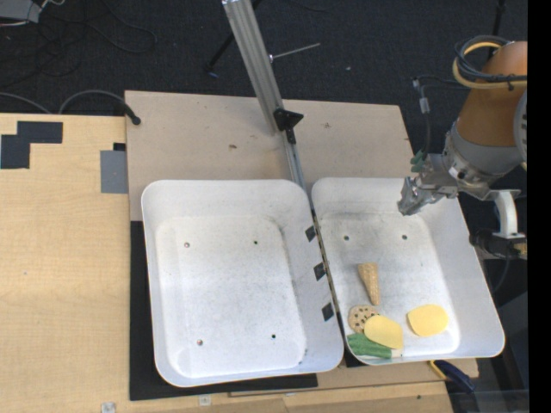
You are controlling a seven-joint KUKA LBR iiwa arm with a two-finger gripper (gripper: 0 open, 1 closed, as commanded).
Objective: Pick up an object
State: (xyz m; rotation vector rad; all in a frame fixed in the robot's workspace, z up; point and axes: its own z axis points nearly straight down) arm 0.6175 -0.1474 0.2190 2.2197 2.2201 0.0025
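The right bin point(456, 256) holds several small items near its front. A tan cone-shaped piece point(368, 280) lies in the middle. Below it sit a round brown biscuit-like piece point(358, 317), a yellow lump point(384, 330) and a green piece point(368, 347) at the front edge. A yellow rounded piece point(428, 320) lies to the right of them. My gripper point(414, 198) hangs over the bin's far right corner, well apart from all the items, with nothing seen between its fingers.
The left bin point(164, 222) stands beside the right one, with black clips point(319, 271) along the shared wall. A slanted aluminium bar point(261, 76) rises behind the bins. Cables and dark floor surround the bench.
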